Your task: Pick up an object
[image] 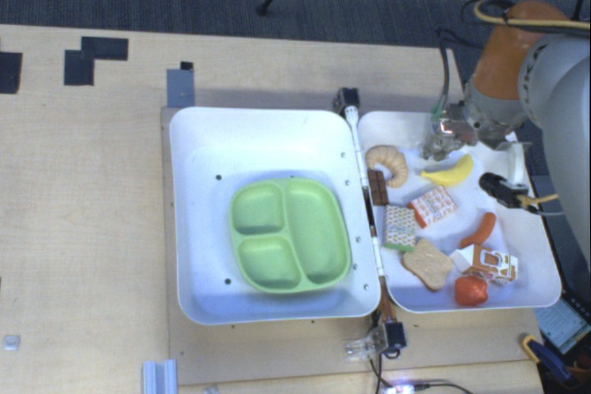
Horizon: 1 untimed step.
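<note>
Now the gripper hovers in the right bin, whether spread or closed I cannot tell, the banana lying just under it, nothing lifted yet, the whole pick left to do.

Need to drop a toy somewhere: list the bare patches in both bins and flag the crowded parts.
Left bin: bare floor rings the green tray, widest along the back wall and left side. Right bin: small gap at the back corner behind the croissant. Crowded: banana under the gripper, then cracker box, bread, tomato.
</note>
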Motion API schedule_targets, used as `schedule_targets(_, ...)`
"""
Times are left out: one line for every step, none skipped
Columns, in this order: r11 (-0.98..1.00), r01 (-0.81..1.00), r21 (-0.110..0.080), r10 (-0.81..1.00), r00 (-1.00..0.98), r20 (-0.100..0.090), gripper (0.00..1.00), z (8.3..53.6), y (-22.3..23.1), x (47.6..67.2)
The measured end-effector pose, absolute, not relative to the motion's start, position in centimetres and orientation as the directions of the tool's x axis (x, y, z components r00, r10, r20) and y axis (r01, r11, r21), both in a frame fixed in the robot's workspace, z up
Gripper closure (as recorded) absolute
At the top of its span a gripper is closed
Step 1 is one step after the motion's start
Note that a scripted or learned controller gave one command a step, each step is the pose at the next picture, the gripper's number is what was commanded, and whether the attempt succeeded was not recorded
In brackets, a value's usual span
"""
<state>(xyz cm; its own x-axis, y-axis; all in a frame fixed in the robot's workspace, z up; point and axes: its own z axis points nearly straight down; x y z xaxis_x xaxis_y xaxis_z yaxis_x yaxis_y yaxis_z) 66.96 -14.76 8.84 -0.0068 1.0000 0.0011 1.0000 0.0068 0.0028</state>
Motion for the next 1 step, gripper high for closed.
schedule_targets(0.003, 1.000, 0.005, 1.000, -0.003, -0.002, 1.00, 10.07, -19.20, 66.97)
